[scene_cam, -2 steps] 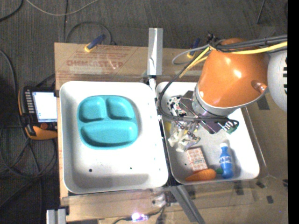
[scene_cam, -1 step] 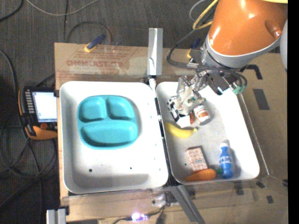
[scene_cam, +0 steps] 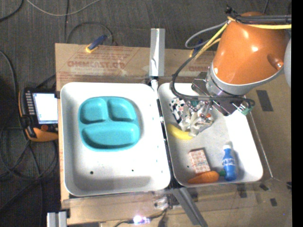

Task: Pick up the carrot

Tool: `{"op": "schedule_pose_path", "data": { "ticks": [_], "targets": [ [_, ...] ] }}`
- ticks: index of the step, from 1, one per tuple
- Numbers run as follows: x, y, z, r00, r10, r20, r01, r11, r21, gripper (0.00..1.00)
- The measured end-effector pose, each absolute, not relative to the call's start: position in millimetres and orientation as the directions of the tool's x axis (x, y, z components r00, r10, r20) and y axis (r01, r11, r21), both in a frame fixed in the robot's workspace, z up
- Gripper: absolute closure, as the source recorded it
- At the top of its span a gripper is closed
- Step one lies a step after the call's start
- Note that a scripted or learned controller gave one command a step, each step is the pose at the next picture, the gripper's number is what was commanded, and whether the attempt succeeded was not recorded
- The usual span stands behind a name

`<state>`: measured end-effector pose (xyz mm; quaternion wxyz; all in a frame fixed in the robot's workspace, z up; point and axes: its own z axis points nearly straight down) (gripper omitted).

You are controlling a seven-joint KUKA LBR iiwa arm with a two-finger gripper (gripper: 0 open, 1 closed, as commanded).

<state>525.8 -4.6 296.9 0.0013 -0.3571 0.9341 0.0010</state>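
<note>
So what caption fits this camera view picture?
Gripper hovers over the banana while the carrot lies near the right bin's front edge.

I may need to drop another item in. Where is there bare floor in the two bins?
Left bin: bare strip along its near edge, below the teal tray. Right bin: open floor between the gripper and blue bottle. Crowded near the carrot, box and banana.

The divided tray (scene_cam: 110, 123) lies in the left bin (scene_cam: 68, 174). In the right bin (scene_cam: 253, 145), the carrot (scene_cam: 203, 177) rests at the near edge, touching the bottle (scene_cam: 229, 162) on its right, with the small box (scene_cam: 199, 160) just behind it. The banana (scene_cam: 180, 133) lies farther back, under the gripper (scene_cam: 196, 117).
</note>
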Motion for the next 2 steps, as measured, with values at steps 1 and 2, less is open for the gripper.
{"op": "schedule_pose_path", "data": {
  "ticks": [1,2],
  "targets": [
    [504.7,-52,220,-0.829,-0.559,-0.001,-0.559,0.829,0.001,1.0],
    [545.6,-18,184,-0.893,-0.451,-0.003,-0.451,0.893,0.001,1.0]
  ]
}}
